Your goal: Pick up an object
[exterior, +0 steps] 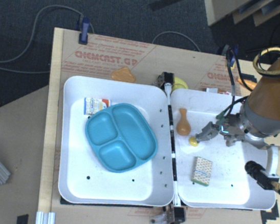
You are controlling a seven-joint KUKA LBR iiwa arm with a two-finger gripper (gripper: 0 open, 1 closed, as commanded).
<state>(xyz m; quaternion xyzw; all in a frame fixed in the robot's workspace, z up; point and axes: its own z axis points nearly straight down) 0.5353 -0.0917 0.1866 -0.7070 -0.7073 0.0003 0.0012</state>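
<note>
Inside the right bin, hand open over sponge, wooden spoon.

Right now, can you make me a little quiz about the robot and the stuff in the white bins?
1. True or false: the blue divided plate lies in the left bin.
2. Which thing is nearest the gripper? A) the small yellow piece B) the patterned sponge block C) the small carton
3. Fill in: the tan wooden spoon-like piece lies in the ____ bin.

Key: 1 true; 2 A; 3 right.
</note>
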